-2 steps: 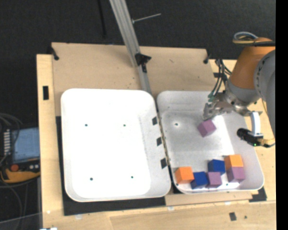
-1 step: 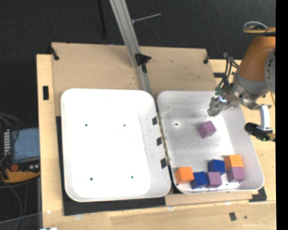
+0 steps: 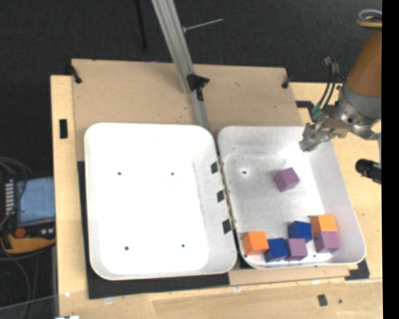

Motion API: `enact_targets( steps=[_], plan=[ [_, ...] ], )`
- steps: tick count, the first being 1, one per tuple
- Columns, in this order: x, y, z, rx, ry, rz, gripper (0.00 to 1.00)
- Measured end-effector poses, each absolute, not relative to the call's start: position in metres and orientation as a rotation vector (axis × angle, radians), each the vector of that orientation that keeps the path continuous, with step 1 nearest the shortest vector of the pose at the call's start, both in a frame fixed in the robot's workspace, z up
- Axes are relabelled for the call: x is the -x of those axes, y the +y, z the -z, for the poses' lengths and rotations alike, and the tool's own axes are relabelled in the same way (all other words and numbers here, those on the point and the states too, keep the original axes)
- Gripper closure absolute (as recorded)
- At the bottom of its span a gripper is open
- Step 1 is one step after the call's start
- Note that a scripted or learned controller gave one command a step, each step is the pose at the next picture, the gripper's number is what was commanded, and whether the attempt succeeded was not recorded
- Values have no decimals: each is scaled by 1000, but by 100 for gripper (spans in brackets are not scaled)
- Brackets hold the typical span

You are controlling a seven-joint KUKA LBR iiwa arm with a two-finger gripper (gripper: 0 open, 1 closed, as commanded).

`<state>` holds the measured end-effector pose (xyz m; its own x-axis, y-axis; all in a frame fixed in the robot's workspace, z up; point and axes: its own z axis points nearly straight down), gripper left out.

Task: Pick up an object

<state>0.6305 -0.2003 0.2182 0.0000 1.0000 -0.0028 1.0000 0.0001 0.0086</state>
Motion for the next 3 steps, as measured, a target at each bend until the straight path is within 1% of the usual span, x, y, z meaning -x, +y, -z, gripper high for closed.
enact_targets(
  steps=[1, 2, 3],
  plan=[
    [-631, -201, -224, -2217, 2221, -3, 100],
    [-611, -150, -235, -2214, 2229, -2, 100],
    [-603, -98, -245, -2213, 2230, -4, 100]
  ],
)
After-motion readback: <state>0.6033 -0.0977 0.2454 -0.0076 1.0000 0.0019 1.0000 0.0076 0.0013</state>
